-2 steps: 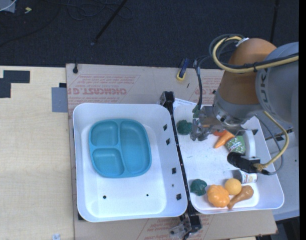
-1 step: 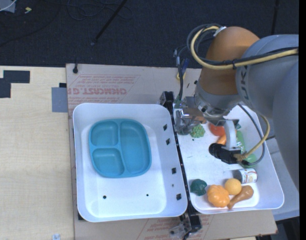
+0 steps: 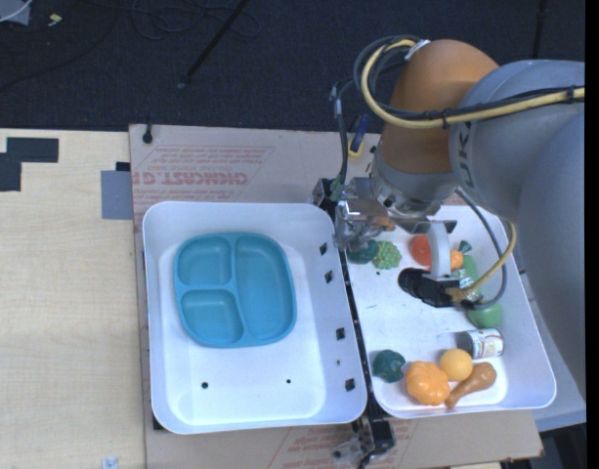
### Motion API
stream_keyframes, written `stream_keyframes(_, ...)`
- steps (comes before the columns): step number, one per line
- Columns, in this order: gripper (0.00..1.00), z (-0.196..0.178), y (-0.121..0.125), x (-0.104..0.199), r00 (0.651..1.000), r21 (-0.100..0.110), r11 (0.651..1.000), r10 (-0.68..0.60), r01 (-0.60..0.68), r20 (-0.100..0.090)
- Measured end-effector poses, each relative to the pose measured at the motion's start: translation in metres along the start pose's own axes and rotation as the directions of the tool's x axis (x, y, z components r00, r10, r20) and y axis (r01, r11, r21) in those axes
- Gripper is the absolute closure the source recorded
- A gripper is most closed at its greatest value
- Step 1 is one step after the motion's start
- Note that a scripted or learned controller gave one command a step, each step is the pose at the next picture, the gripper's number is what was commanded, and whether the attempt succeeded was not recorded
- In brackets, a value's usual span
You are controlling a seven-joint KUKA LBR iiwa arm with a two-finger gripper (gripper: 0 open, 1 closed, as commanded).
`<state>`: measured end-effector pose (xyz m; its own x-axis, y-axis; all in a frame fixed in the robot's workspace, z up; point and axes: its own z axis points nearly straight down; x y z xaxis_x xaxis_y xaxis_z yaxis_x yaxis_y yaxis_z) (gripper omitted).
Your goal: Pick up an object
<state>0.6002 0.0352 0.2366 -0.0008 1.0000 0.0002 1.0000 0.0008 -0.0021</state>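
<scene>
Two white bins; blue 3-compartment tray left; fingers over knobbly green obj, state unclear.

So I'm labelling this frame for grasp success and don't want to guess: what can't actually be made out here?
- Gripper: the wrist hides the fingers from the camera view, so open or shut is unreadable.
- Green item by the gripper: too blurred to identify, contact unclear.
- Red and orange pieces: partly covered by cables and the white bracket.
- Small can: label too small to read.
- Right bin: far rim hidden under the arm.
</scene>
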Motion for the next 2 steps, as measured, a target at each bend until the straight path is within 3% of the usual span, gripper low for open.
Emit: stream_keyframes(2, 1.00, 0.0009, -0.0016, -0.0027, 1.000, 0.002, 1.000, 0.002, -0.002, 0.001)
